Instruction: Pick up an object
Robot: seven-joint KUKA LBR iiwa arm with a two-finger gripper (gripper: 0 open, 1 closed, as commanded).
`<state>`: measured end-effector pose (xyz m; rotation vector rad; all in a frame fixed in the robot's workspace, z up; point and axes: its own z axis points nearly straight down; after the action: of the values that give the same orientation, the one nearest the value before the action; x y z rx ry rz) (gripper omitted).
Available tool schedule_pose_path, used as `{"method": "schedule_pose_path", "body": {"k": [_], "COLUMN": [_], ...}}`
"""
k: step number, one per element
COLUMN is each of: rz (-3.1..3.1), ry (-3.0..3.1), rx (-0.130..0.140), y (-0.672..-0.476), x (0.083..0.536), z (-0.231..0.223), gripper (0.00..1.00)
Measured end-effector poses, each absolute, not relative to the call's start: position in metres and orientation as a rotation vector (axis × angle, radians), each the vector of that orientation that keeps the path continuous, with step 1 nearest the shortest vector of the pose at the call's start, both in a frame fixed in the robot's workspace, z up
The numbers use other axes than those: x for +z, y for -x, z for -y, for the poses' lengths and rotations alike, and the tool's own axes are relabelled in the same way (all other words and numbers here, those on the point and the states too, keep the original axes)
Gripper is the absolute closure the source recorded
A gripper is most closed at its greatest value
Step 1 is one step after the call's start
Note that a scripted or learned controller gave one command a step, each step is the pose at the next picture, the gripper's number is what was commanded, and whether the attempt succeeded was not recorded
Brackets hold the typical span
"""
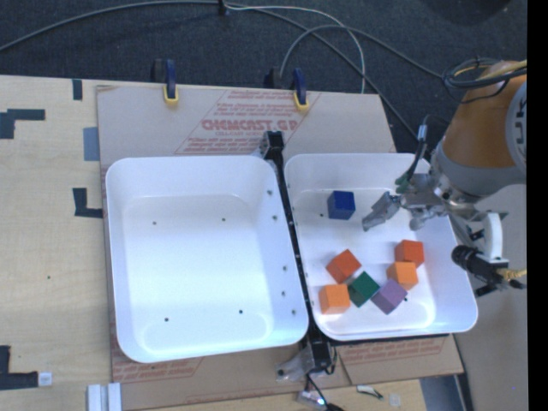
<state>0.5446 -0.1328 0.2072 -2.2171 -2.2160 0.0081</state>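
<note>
Red lettering reading "CHEMCAST GP" marks the cardboard sheet (pixel 248 120) clamped under two white bins on the wooden bench (pixel 43 229). In the right bin (pixel 445 315) lie a blue cube (pixel 341 204), orange cubes, green cube (pixel 363 288) and purple cube (pixel 390 296). The gripper (pixel 396 213) hangs beside the blue cube, fingers spread, holding nothing.

Bench (pixel 51 229): light wood surface, dark tape marks toward the side far from the gripper (pixel 396 215). A brown cardboard sheet (pixel 244 122) with red print lies flat on it, apparently held at its far edge by two blue-and-yellow clamps (pixel 170 82). On the cardboard, two white bins side by side: one (pixel 295 165) beneath the gripper, the other (pixel 120 229) beyond it, rims touching.
</note>
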Motion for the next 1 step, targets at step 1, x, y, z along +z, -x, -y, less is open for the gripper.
{"method": "schedule_pose_path", "body": {"k": [1], "rz": [2.222], "ry": [2.221], "rx": [0.000], "y": [-0.5464], "x": [0.2112], "z": [0.1326], "gripper": [0.00]}}
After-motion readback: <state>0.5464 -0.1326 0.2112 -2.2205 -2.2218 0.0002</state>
